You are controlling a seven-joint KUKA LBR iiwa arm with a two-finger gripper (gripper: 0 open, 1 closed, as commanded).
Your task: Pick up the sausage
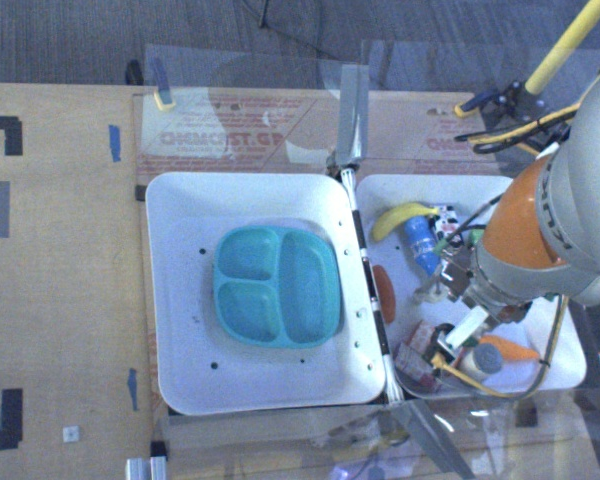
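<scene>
The sausage (384, 294) is a reddish-brown oblong lying lengthwise against the left wall of the right bin (570, 368). My gripper (448, 280) hangs over the middle of that bin, to the right of the sausage and apart from it, just below a blue can (421, 245). The grey wrist with its orange band (520, 230) covers the bin's right half. Nothing can be seen held in the gripper.
A yellow banana (400, 218) lies at the right bin's back, and an orange carrot (512, 349) and dark packets (420, 363) sit near its front. The left bin (180, 218) holds a teal divided plate (278, 285). A cable loops below the wrist.
</scene>
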